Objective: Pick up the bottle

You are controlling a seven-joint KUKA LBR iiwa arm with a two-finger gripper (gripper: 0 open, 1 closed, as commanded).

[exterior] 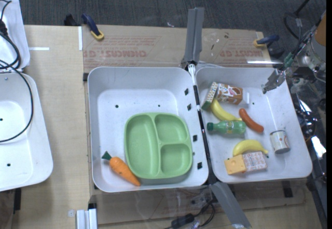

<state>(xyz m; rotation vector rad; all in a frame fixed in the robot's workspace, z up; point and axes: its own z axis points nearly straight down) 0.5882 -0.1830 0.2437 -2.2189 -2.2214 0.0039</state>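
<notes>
Bottle point(226, 128): lying flat between two bananas.
Gripper point(272, 83): I can't tell its state.
Risk: I might snag the banana point(222, 112).

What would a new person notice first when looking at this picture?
Probably the green tray in the left bin, with a carrot beside its lower left corner. Next, the right bin crowded with small items: the green bottle lying on its side in the middle, two bananas, a sausage and a can. The gripper is at that bin's upper right edge.
</notes>
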